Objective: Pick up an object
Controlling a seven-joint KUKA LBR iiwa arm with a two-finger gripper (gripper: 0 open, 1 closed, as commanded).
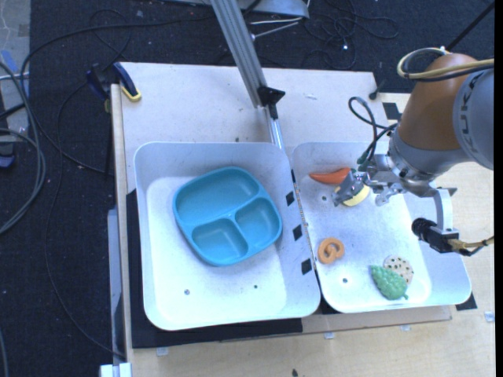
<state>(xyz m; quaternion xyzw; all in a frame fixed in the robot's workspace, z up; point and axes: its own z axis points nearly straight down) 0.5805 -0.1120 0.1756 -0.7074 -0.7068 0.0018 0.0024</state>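
Note:
In the right bin (440,289), my gripper (351,190) hangs at the far left part, right over a small yellow object (359,198) that peeks out beneath it. An orange carrot-like piece (328,176) lies just to the gripper's left. Nearer the front lie an orange ring-shaped piece (331,250), a speckled cookie (399,268) and a green leafy piece (389,283). Whether the yellow object is held or merely under the gripper is unclear.
A blue divided plate (228,216) sits in the left bin (157,289). A slanted metal rod (240,42) runs down to the wall between the bins. The arm's wrist (432,124) and a cable (452,242) overhang the right bin's right side.

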